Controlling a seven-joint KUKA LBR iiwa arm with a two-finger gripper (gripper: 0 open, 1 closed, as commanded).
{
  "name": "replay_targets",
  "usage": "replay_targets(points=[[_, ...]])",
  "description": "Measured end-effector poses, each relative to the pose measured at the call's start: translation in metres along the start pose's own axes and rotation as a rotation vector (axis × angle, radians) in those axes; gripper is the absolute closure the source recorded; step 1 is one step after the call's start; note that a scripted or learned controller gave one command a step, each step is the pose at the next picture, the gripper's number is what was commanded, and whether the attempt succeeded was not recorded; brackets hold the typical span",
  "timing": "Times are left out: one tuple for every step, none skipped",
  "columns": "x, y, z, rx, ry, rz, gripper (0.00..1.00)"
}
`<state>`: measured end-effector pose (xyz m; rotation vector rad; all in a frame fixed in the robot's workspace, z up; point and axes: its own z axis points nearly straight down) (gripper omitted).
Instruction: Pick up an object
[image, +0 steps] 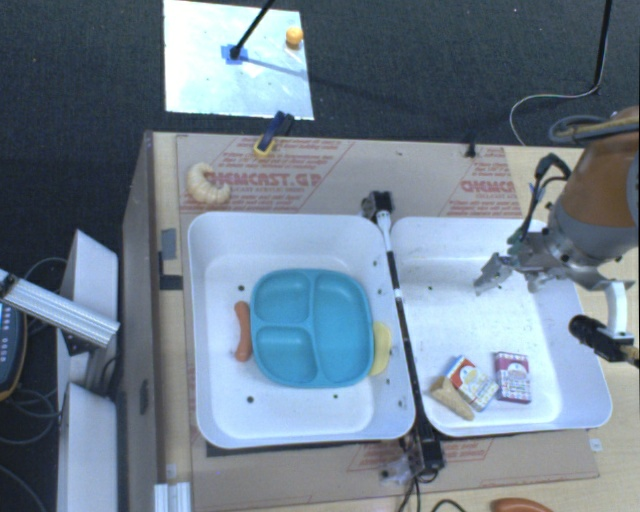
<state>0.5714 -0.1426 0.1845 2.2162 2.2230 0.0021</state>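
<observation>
My gripper (513, 277) hangs over the far part of the right bin (440, 250), its two fingers spread open with nothing between them. Near that bin's front edge lie a red-and-white small box (513, 377), a colourful carton (468, 380) and a tan stick (452, 401), all well in front of the gripper. In the left bin (215, 250) a blue divided plate (310, 327) sits in the middle. An orange sausage (242, 330) lies to its left and a yellow piece (382, 346) peeks out at its right edge.
A black divider rail (397, 290) runs between the bins. On the cardboard behind the left bin lie a pale ridged toy (207, 182) and a yellow-and-blue clip (270, 134). A black arm part (598, 338) overhangs the right bin's right rim.
</observation>
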Motion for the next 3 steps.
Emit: replay_targets(points=[[0.049, -0.015, 0.1, 0.002, 0.001, 0.0, 0.0], [-0.036, 0.03, 0.047, -0.002, -0.002, 0.002, 0.0], [0.034, -0.004, 0.085, 0.003, 0.003, -0.001, 0.0]])
